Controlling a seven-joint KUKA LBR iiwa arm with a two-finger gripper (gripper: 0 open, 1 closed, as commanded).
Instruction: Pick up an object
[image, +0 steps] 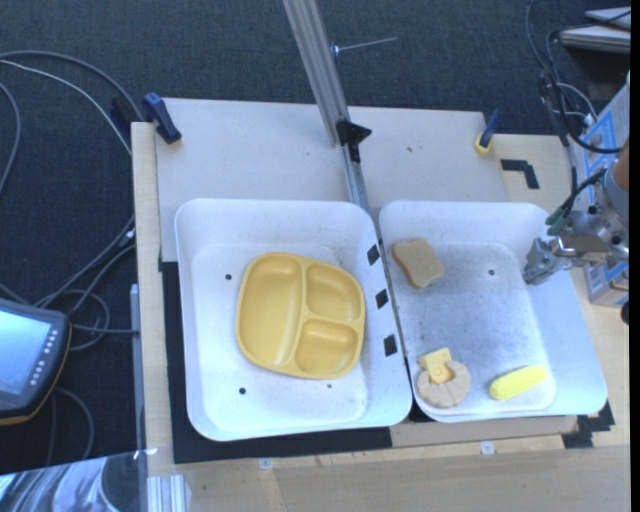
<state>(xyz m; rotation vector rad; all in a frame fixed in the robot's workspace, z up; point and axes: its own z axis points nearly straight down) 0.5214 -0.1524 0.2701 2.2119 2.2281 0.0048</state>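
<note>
Two bins: side by side on the counter.
Left bin: held a yellow divided tray.
Right bin: held a bread slice, a round toy, a yellow corn cob.
My claw: over the right bin's edge; grip width I could not tell.

Dark grey carpeted floor strewn with black cables, under a pale wooden bench with blue clamps at its far corners, a slanted aluminium pole rising above, a screened handheld pendant at left.
</note>
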